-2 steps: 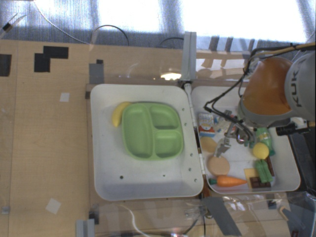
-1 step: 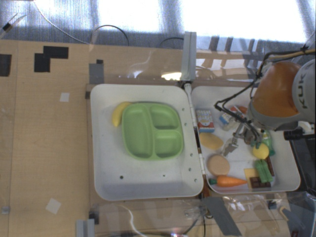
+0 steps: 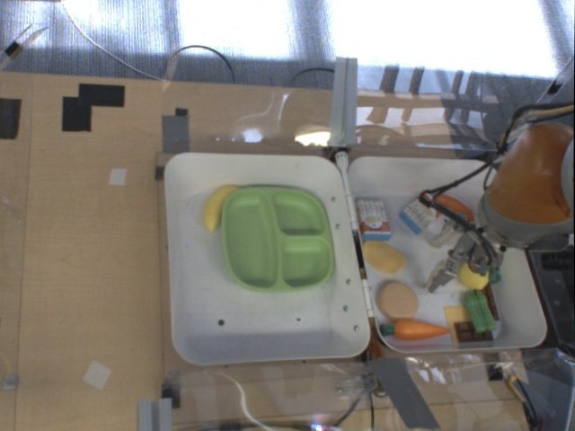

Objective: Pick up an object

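The right bin [image 3: 530, 326] holds several toy foods: a blue and white box [image 3: 374, 218], a pale yellow lump [image 3: 384, 258], a tan disc [image 3: 397, 299], a carrot [image 3: 420, 330], a green piece [image 3: 479, 311] and a brown block [image 3: 472, 333]. My gripper [image 3: 464, 278] hangs low over the right side of this bin. It is open, its fingers spread. A small yellow fruit [image 3: 473, 277] shows just under it, close to the right finger. Whether a finger touches the fruit is unclear.
In the left bin [image 3: 260, 330] a green divided plate [image 3: 274, 236] lies with a banana [image 3: 214, 206] at its left edge. A red sausage [image 3: 454, 206] and a white packet [image 3: 415, 215] lie at the back of the right bin. The arm's orange band [image 3: 532, 182] looms at right.
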Controlling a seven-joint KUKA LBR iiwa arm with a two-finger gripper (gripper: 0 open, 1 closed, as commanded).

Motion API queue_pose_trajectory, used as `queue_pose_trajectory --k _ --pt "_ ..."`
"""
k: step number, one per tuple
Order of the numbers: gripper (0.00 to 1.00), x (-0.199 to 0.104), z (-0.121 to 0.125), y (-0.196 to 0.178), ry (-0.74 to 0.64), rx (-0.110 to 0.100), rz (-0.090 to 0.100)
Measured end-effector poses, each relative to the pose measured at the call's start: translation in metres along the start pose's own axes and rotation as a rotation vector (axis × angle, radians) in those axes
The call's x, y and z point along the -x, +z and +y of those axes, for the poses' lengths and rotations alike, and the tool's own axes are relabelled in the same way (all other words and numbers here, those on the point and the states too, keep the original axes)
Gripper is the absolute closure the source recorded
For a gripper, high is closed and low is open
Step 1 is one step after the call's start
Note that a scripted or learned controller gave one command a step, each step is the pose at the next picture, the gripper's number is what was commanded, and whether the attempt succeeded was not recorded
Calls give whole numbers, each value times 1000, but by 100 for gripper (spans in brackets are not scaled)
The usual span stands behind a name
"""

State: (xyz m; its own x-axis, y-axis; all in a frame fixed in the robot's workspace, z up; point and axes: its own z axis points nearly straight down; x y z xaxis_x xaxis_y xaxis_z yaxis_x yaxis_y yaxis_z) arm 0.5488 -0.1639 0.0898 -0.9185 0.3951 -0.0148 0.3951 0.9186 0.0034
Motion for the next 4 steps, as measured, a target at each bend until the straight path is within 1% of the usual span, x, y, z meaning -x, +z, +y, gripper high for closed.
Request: queue_pose_trajectory --k 1,2,3,4 --pt "0 87 -2 3 455 -1 16" --pt "100 92 -1 -11 446 2 -6" --pt "100 82 28 -98 674 -1 1" --pt "100 16 77 -77 640 -4 12"
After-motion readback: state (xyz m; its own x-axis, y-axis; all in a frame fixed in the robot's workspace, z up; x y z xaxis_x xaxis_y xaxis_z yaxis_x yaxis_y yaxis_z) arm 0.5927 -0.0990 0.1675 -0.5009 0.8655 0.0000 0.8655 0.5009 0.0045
